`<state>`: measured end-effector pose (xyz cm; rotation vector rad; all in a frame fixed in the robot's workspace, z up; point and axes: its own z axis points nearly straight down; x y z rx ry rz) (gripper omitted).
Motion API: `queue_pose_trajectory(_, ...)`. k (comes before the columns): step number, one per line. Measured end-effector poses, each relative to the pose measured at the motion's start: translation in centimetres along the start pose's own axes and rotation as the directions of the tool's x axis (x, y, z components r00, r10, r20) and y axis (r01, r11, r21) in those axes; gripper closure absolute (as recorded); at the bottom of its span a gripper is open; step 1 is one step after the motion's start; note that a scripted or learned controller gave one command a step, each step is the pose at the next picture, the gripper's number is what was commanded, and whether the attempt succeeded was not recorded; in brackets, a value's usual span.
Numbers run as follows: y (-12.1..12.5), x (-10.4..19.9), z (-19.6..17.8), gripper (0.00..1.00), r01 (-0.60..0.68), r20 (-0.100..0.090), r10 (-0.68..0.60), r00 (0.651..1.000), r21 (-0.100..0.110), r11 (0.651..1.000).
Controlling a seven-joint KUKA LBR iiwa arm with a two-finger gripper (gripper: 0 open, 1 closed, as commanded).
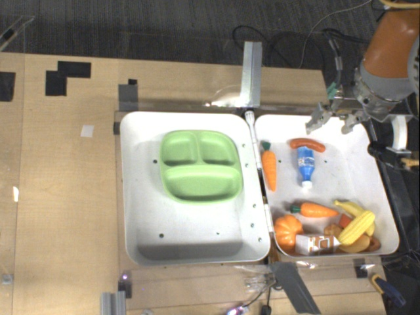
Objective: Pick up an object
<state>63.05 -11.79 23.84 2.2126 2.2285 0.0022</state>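
The gripper (333,119) is seen open and holding nothing above the right bin's (387,195) far edge. A sausage (307,144) and blue bottle (305,165) lie just below it.

2 bins side by side, mid-frame. Left bin (138,176): divided tray (200,165) at centre. Right bin (374,169): carrot (269,168) by left wall, sausage (307,144) above bottle (305,165), toy-food heap (328,227) along bottom. Gripper (333,119) over upper-right rim.
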Motion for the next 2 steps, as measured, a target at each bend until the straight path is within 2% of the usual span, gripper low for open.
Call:
queue_pose_trajectory(1,-0.1,-1.6,8.7,0.0,0.092,0.0,-0.092,0.996,0.0,0.996)
queue_pose_trajectory(2,2.2,-2.0,15.1,0.0,0.203,-0.001,-0.203,0.979,0.0,0.979)
